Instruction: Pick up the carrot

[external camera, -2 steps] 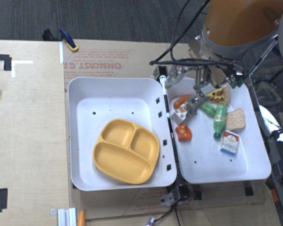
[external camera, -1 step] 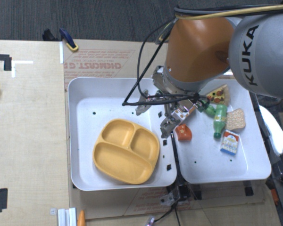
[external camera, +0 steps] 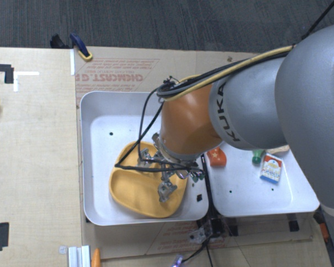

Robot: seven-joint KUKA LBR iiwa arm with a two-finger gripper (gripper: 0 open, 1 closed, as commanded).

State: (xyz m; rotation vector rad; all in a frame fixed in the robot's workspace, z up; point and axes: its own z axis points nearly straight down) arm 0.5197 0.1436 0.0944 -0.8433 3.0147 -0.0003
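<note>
Left bin (external camera: 94, 149) as landmark, white and shallow, on cardboard (external camera: 117, 74). Yellow dish (external camera: 131, 191) inside it, in the near half, edge close to the near wall. Gripper (external camera: 167, 191) over the right part of that dish, pointing down; open or closed state not discernible from this angle, nothing seen clamped. Orange band (external camera: 186, 121) directly above the gripper, covering the right wall of the left bin. Grey arm (external camera: 300, 104) entering from the right of the left bin, crossing over the right bin (external camera: 267, 202). Black cables (external camera: 150, 110) looping from the band down toward the dish. Orange-red item (external camera: 216, 158), probably the carrot, just right of the left bin, in the right bin near the shared wall, partly hidden by the band, apart from the gripper. Small box (external camera: 271, 169) and green item (external camera: 258, 158) farther right of the left bin, in the right bin. Blue clamp (external camera: 80, 46) beyond the far-left corner of the left bin.
</note>
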